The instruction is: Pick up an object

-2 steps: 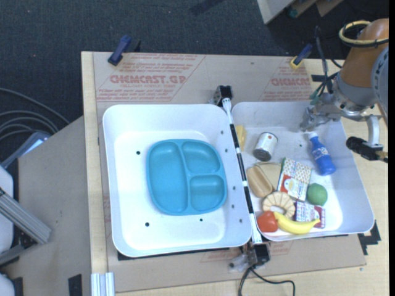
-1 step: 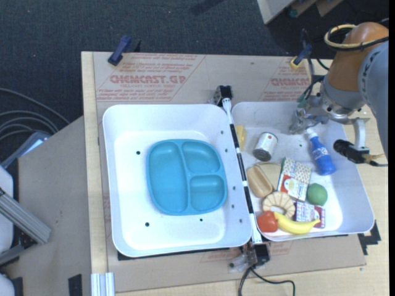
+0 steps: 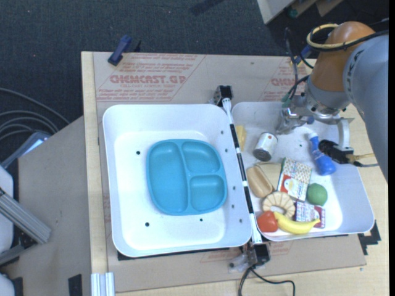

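camera view: two shallow white bins are seen side by side on the counter (image 3: 154,73). the left bin (image 3: 117,165) carries a blue divided plate (image 3: 185,176), set flat near its middle. the right bin (image 3: 355,190) is packed with small items. a small can (image 3: 265,145) with a white label lies tilted on its side near the upper left of that bin. below it a hot dog bun (image 3: 259,179) is laid beside the divider wall. a small printed carton (image 3: 295,179) lies just right of the bun, with a green lime (image 3: 316,193) touching its right edge. a pretzel-like pastry (image 3: 279,201) sits below the carton, a banana (image 3: 295,226) is curved under it, and a red tomato (image 3: 267,222) is pressed against the banana's left end. a blue bottle (image 3: 321,158) lies near the right wall.

the grey arm with its orange band (image 3: 336,57) is reached in from the right. the end effector (image 3: 293,119) is positioned low over the upper part of the right bin, just right of and above the can. nothing is seen pinched in it; finger spacing cannot be told from this angle.
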`<state>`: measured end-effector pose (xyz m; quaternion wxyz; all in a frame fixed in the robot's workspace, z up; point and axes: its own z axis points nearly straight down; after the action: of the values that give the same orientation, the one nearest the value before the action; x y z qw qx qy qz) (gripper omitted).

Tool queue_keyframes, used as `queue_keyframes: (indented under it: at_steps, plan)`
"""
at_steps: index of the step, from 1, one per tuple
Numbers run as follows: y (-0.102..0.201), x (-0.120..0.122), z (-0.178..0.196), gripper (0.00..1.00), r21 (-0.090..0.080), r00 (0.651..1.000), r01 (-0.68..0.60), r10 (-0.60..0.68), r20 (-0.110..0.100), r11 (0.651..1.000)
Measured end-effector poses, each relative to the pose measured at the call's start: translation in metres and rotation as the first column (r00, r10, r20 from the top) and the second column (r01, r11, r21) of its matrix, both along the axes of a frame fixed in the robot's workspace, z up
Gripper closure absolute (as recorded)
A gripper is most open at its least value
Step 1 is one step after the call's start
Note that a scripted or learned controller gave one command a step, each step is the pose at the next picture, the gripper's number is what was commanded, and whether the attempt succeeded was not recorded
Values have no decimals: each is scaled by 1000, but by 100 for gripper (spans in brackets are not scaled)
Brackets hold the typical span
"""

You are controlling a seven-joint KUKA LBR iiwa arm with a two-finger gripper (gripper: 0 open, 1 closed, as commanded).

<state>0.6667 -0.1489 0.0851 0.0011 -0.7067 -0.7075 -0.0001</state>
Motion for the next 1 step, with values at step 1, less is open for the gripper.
queue_keyframes:
  at_steps: [1]
  plan:
    - [-47, 0, 0, 100, -3, 1000, 2, -2, 3, 1000]
